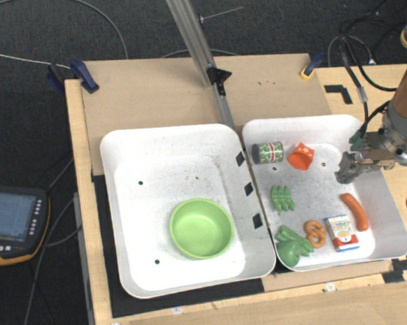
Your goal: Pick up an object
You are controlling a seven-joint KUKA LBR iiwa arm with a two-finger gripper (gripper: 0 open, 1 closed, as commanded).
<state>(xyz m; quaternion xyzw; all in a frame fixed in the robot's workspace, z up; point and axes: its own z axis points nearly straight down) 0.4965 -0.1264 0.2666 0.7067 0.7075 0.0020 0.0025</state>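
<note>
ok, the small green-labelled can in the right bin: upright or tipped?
Tipped. The small green-labelled can lies on its side near the right white bin's back left corner, long axis running left-right, beside the orange cup-shaped piece.

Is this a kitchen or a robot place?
Probably a robot lab, not a kitchen: a robot arm reaches over two white bins of toy food, like a small sausage, and a control pendant lies beside the bench.

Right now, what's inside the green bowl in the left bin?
Nothing shows inside the green bowl: its visible inner surface is bare green. It sits in the left bin. The bin floor under the bowl is covered and cannot be seen.
</note>
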